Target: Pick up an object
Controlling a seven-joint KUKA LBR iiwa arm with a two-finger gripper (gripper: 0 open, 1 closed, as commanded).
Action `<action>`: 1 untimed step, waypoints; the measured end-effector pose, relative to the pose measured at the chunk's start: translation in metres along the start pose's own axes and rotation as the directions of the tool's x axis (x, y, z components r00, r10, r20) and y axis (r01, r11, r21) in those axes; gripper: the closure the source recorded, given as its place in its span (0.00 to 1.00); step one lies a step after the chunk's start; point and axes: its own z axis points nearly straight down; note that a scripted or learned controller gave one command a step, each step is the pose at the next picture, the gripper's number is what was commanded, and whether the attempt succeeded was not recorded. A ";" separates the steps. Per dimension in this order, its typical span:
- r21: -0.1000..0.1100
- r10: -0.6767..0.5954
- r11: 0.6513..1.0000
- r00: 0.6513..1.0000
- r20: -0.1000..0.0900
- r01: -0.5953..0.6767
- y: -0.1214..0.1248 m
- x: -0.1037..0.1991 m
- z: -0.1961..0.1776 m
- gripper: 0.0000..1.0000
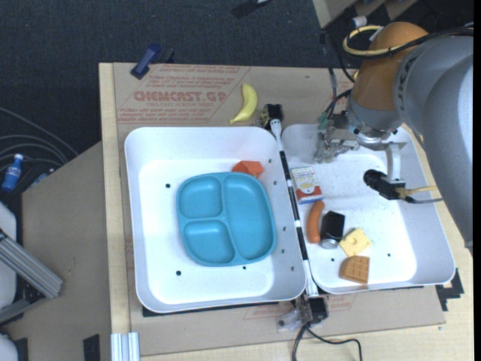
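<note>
- The gripper (334,147) hung low over the back part of the right bin (421,224), above bare white floor. Whether it was open or closed could not be told, and no object showed in its grip.
- Nearest to it lay a small white-and-red carton (304,183), close against the bin's left wall. It looked the likeliest thing to pick, though the wall would probably crowd a grasp from that side.
- Nearer the front, an orange sausage-shaped toy (314,222) lay along the same wall, with a small black object (331,226) just beside it.
- A yellow cheese wedge (355,241) and a brown waffle piece (355,269) sat close by, so that cluster seemed harder to pick one item from.
- The left bin (143,201) carried a blue divided plate (225,218) with an orange piece (249,168) at its far edge, both well apart from the gripper.
- A banana (245,104) rested on the tabletop (180,92) behind the bins, outside the picking area.
</note>
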 end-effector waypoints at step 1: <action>0.000 0.000 1.000 1.000 0.000 0.000 0.000 0.000 0.000 0.00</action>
